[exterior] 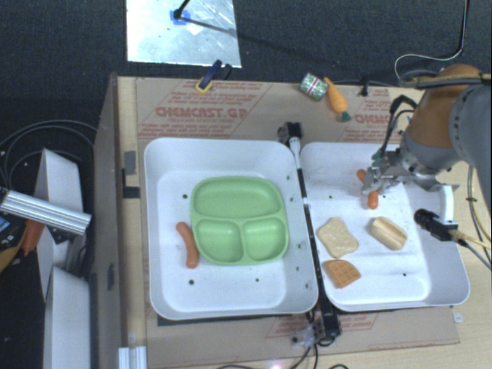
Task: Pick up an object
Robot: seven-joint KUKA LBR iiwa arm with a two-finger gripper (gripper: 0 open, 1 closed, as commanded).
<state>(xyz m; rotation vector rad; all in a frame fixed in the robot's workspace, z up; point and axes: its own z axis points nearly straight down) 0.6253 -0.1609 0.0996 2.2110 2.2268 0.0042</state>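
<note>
My gripper is low in the right bin, near its back. It sits directly over a small orange-red piece, whose ends stick out on the gripper's left and lower sides. A pale bread slice, a brown cracker and a tan bun lie in front of the gripper in the same bin. In the left bin are a green divided plate and a red sausage to its left.
Behind the bins, on the cardboard, lie a small can, an orange carrot and a blue-and-yellow clip. A black divider runs between the bins. Cables and white boxes stand at the left.
</note>
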